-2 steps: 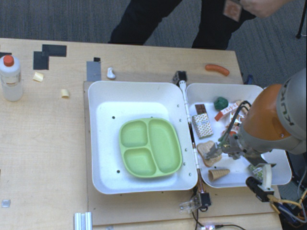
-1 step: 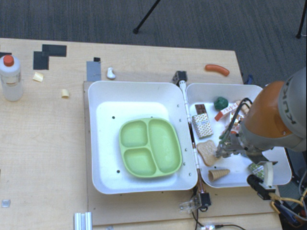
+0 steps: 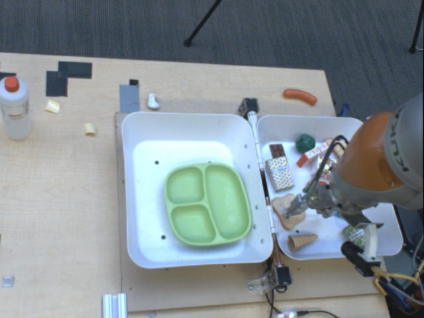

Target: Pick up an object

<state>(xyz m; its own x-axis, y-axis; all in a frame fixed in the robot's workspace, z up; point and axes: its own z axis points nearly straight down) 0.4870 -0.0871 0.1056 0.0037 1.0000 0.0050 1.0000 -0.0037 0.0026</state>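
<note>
The right bin (image 3: 391,240) holds several small objects: a patterned box (image 3: 279,173), a dark brown bar (image 3: 276,151), a green ball (image 3: 305,142), a red and white packet (image 3: 317,152), a tan bread-like piece (image 3: 285,209), a waffle cone (image 3: 301,241) and a green-white item (image 3: 358,234). My gripper (image 3: 298,206) is low in this bin, its tip right over the tan piece's right edge. The arm's orange band and wrist hide the bin's middle. I cannot see anything held.
The left bin (image 3: 142,177) holds a green divided plate (image 3: 209,204). On the bench lie an orange sausage (image 3: 299,96), a clear bottle with a red cap (image 3: 14,108), black blocks (image 3: 66,75) and small tan bits (image 3: 90,130).
</note>
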